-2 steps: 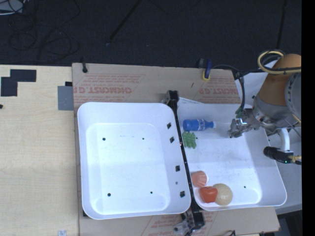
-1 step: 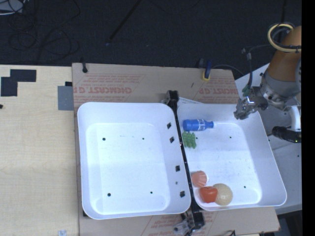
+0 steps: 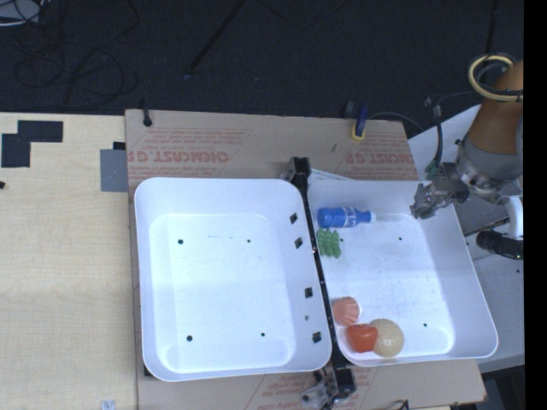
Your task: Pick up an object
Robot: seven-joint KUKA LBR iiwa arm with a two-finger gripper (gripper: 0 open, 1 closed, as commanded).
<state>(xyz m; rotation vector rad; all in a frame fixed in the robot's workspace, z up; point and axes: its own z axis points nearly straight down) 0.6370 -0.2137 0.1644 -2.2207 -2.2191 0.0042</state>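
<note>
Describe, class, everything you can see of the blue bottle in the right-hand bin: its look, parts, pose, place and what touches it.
The blue bottle is small, seemingly plastic, with a blue body and a pale band round its middle, narrowing to a lighter cap end. It lies on its side on the floor of the right bin, near the far left corner, cap end pointing towards the bin's right. A small green object lies just in front of it; whether they touch is unclear. The gripper is off to its right, well apart.

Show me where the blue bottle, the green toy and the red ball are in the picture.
blue bottle (image 3: 340,218), camera view, middle of its blue body.
green toy (image 3: 329,244), camera view, centre of the green cluster.
red ball (image 3: 362,337), camera view, middle of its red surface.
</note>
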